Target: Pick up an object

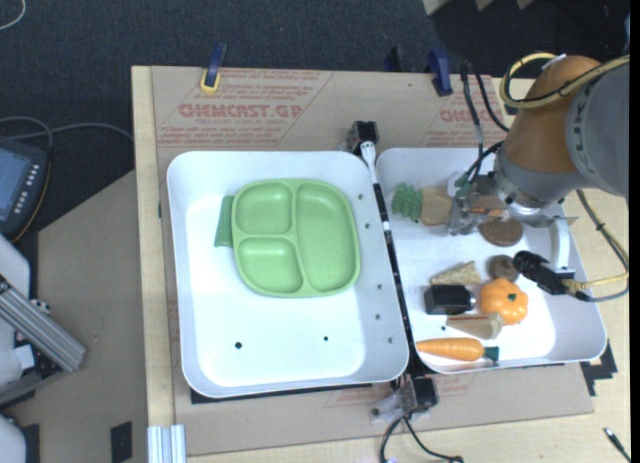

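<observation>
My gripper [463, 217] hangs low over the back of the right bin [580, 323], under the grey arm with its orange band [548, 126]. It sits right beside a tan piece [434, 208] and a green leafy toy [406, 198] to its left, with a brown round disc [501, 232] to its right. Whether anything is held is hidden by the wrist. Nearer the front lie a tan wedge [458, 273], a black block [447, 299], an orange pumpkin [503, 301] and a carrot [453, 350].
The left bin [200, 281] holds a green divided plate [296, 236]. A ridge [385, 251] separates the two bins. Cables [570, 286] trail from the wrist over the right bin's right side. Clamps stand at the bench's back edge.
</observation>
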### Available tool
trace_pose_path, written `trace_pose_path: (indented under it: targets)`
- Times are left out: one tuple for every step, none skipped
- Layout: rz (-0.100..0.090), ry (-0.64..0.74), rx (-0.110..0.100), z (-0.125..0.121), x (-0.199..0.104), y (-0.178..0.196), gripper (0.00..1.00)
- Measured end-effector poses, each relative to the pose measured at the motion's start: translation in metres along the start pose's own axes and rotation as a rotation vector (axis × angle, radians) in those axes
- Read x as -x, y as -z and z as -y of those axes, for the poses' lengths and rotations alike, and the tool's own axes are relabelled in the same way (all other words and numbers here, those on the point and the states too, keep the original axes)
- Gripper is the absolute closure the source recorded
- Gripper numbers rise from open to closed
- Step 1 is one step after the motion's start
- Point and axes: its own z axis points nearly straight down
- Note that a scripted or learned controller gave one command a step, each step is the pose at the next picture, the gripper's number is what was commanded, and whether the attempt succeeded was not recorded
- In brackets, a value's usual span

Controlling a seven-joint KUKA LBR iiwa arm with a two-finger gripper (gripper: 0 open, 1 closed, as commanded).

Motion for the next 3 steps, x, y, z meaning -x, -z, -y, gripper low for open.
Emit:
trace_pose_path:
  targets:
    - [0.001,0.002,0.005,-0.006,-0.004,0.045,1.00]
    - [0.001,0.003,0.007,-0.004,-0.014,0.100,1.00]
    - [0.001,0.003,0.005,-0.006,-0.014,0.132,1.00]
